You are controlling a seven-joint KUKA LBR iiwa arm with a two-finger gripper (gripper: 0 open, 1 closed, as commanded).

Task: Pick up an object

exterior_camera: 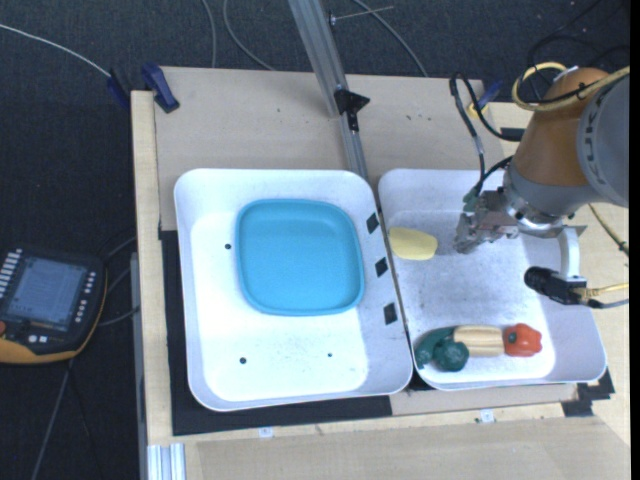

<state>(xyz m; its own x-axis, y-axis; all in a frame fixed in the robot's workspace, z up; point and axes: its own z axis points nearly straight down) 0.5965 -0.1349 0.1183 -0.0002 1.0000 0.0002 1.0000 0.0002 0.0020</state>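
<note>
Two white bins: left (200,298) holds one blue plate (300,256); right (585,353) four toys; gripper (470,236), grip state unclear

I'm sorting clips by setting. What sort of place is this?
Most likely a robotics lab: a wooden bench holds two white bins, cables trail over dark carpet, and a teach pendant lies on the floor. The arm's tool hangs over toy food.

Two white bins (200,268), one blue plate (300,256), four small objects (478,342).
</note>
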